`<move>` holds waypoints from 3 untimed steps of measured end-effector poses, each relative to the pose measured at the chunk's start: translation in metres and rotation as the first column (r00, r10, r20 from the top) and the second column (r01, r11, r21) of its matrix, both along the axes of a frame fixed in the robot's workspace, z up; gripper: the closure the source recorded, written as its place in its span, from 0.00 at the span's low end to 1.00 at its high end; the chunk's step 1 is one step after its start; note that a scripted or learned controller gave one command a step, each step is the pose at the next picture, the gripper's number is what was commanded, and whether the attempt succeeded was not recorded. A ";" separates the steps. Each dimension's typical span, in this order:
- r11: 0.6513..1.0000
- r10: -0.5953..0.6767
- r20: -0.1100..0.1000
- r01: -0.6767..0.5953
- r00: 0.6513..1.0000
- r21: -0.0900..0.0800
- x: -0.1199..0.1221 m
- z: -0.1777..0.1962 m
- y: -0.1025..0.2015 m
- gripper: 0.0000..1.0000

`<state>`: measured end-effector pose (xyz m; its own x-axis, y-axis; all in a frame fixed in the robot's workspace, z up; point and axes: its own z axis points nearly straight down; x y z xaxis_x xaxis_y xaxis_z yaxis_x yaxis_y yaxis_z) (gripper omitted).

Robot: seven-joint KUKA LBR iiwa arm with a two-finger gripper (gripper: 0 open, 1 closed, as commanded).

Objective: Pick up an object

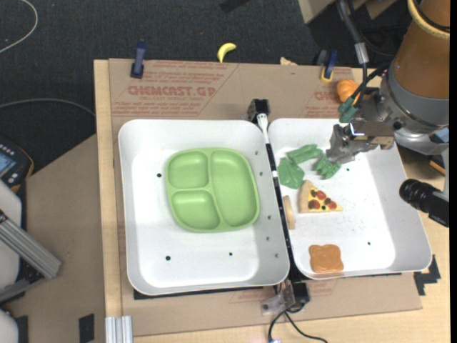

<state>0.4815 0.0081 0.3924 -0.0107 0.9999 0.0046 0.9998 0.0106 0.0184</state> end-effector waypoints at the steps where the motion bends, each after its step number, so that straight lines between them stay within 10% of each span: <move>1: 1.000 -0.010 -0.026 0.010 1.000 -0.005 0.066 -0.081 0.006 1.00; 2: 1.000 -0.017 -0.029 0.016 0.999 -0.007 0.095 -0.171 -0.043 1.00; 3: 1.000 -0.003 -0.016 0.003 1.000 0.000 0.021 -0.099 0.027 1.00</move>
